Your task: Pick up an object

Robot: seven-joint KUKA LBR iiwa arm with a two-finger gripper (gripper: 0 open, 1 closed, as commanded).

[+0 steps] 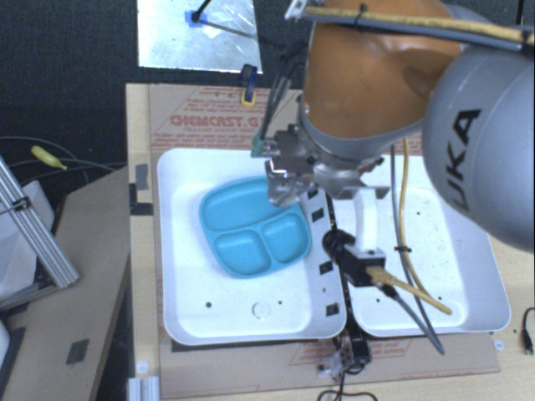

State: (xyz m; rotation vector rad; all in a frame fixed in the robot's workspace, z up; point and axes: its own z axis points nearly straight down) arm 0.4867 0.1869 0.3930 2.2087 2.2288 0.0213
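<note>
A light blue divided plate [251, 228] with three compartments lies in the left white bin [188, 307], toward the bin's middle and right side. My gripper [282, 192] hangs over the plate's upper right rim, under the big grey and orange arm. The gripper's metal tip overlaps the plate's edge in this view; I cannot tell whether it touches the plate.
The right white bin [464, 295] lies partly under the arm. A small round mark [262, 310] shows on the left bin's floor near its front wall. Cardboard [201, 111] sits behind the bins, with a shiny sheet [196, 23] beyond it.
</note>
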